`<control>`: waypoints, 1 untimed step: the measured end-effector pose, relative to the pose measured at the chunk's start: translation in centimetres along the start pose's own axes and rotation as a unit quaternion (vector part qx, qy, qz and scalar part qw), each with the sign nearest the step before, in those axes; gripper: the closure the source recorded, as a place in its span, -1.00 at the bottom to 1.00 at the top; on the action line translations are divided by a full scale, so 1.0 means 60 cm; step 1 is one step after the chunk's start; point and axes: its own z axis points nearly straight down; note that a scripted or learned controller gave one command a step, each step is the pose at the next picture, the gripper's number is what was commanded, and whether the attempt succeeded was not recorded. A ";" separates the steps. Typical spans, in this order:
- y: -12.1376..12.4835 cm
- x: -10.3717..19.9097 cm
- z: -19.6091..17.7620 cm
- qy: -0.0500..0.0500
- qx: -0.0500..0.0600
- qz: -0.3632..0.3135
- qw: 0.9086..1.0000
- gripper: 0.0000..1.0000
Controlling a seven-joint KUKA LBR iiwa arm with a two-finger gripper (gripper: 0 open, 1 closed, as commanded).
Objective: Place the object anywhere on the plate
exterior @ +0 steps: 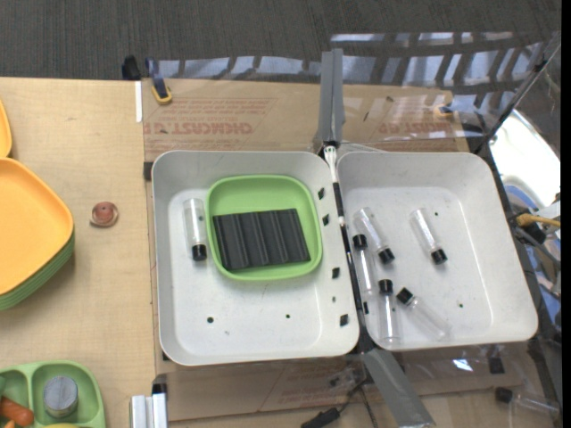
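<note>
A green square plate (263, 199) sits in the left bin (178, 328), toward its back. A dark ribbed rectangular object (260, 238) lies flat on the plate. A clear tube with a black cap (194, 226) lies in the left bin just left of the plate. In the right bin (482, 319) lie several more clear tubes with black caps (426, 235), spread from its left wall to its middle.
Stacked orange plates (27, 230) rest at the far left of the bench. A small red knob (104, 213) sits beside them. A green compartment tray (49, 395) shows at the bottom left corner. Cardboard (232, 119) lies behind the bins.
</note>
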 end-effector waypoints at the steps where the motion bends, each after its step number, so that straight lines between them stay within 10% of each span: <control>1: 0.000 0.000 0.037 0.000 0.000 0.000 1.000 -1.00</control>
